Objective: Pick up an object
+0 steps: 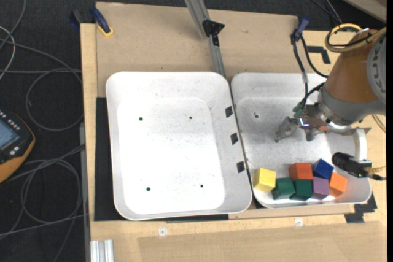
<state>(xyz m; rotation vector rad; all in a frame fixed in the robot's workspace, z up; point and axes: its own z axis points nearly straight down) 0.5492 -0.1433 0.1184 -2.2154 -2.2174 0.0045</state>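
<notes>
Coloured blocks [302, 180] lie near spread, empty gripper [296, 133] in right bin [264, 95].

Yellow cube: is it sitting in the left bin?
No. The yellow cube lies in the right bin, near its front-left corner beside the other coloured blocks.

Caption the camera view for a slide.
Pincer hovers in right bin above clustered colored blocks.
</notes>
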